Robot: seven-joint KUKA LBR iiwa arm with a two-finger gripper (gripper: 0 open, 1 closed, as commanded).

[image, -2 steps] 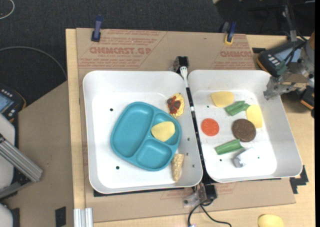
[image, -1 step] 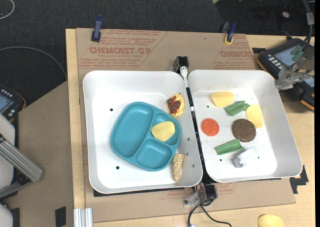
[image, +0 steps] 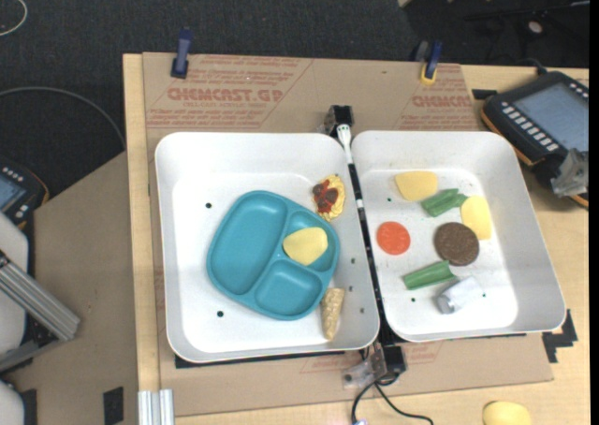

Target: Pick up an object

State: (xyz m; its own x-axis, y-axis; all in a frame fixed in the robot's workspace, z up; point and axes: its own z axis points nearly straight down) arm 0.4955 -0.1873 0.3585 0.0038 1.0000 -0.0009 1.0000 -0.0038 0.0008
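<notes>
On the worktop [image: 281, 95], the left bin [image: 187, 180] carries a teal plate [image: 253, 259] with a yellow piece [image: 305, 245] on it, a red-topped pastry [image: 328, 196] just beside the plate and a tan chunk [image: 331, 311] near the bin's front edge. The right bin [image: 505, 180] has loose pick candidates: an orange disc [image: 394, 238], a brown disc [image: 457, 242], two green sticks [image: 429, 274] and a grey-white lump [image: 456, 296] too blurred for me to identify. Tool state: I can't tell.

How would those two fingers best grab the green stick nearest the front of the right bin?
Probably from straight above, pinching the green stick across its narrow middle. It lies flat and slanted, so the fingers should straddle its long sides. The grey object sits close by its right end, so the middle looks safer.
</notes>
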